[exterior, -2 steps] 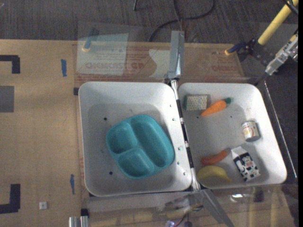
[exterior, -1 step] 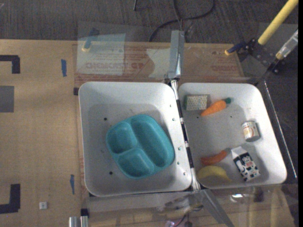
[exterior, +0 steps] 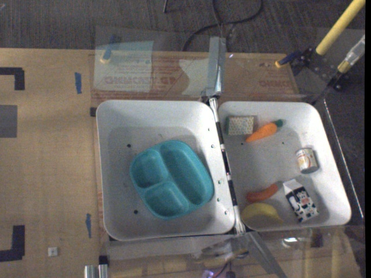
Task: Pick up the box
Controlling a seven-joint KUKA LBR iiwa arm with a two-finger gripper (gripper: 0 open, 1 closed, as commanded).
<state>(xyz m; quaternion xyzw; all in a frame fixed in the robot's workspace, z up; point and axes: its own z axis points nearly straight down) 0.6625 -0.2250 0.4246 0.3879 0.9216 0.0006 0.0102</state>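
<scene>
box (exterior: 301, 201): a small white carton with black patches, lying in the near right corner of the right bin (exterior: 324, 129), just beside its near wall.
box axis: long side runs from the far left to the near right, slightly slanted to the bin walls; the peaked end points away from the near wall.
hard to make out: the print on the box is blurred, only dark blotches on white can be read.
close neighbours: a red-orange sausage-like piece (exterior: 262, 192) lies just left of the box, and a yellow rounded piece (exterior: 261, 213) sits below that, near the bin's front wall.
further in the bin: a small can (exterior: 306, 160) lies near the right wall, beyond the box; a carrot (exterior: 263, 131) and a pale sponge (exterior: 240, 124) rest by the far wall.
left bin (exterior: 116, 126): holds a teal divided plate (exterior: 171, 179), well apart from the box.
tabletop (exterior: 46, 155): brown board with blue tape marks.
tool: its state cannot be told.
</scene>
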